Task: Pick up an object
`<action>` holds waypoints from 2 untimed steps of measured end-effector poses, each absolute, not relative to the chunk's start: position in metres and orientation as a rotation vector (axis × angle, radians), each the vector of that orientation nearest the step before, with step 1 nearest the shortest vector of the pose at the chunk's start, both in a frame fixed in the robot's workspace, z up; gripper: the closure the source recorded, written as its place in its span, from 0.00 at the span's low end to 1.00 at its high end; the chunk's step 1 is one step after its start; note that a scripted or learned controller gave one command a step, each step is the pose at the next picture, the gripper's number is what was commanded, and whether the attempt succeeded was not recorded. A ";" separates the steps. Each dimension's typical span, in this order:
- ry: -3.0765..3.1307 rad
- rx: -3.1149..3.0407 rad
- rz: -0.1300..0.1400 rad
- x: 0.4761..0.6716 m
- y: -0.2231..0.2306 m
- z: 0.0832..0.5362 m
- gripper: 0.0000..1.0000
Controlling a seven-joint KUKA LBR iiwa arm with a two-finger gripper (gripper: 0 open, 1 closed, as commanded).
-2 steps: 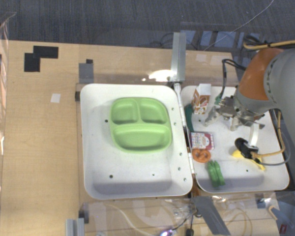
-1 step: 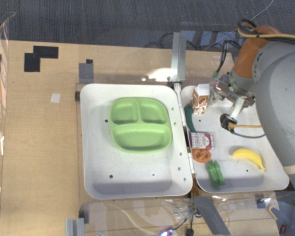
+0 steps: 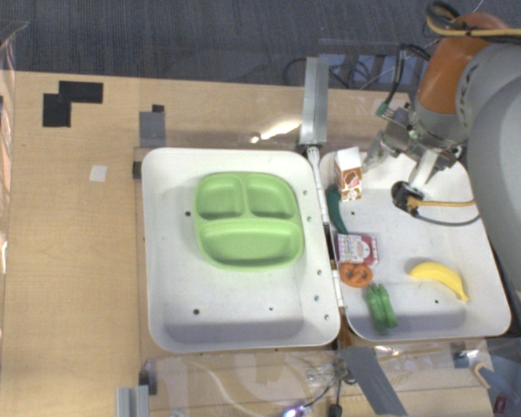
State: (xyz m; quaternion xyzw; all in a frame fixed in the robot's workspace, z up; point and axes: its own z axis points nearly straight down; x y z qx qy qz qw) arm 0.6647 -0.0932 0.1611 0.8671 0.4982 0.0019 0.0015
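The right bin point(image 3: 482, 233) holds several items. A small white carton point(image 3: 349, 175) stands at its back left, with a dark green piece point(image 3: 333, 212) just in front of it along the left wall. Further forward lie a flat printed packet point(image 3: 358, 248), a round orange item point(image 3: 356, 274), a green vegetable point(image 3: 381, 307) and a yellow banana point(image 3: 439, 279). My gripper point(image 3: 396, 170) hangs over the back of this bin, just right of the carton. Its fingers are spread open with nothing between them.
The left bin point(image 3: 169, 311) holds a green divided plate point(image 3: 247, 219). A black fitting point(image 3: 405, 195) on a yellow cable hangs below the gripper. A metal divider rail point(image 3: 326, 233) runs between the bins. The grey arm covers the right bin's far right.
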 end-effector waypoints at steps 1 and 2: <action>1.306 2.856 0.001 0.649 -0.124 0.194 0.00; 1.092 2.947 0.001 0.590 -0.113 0.093 0.00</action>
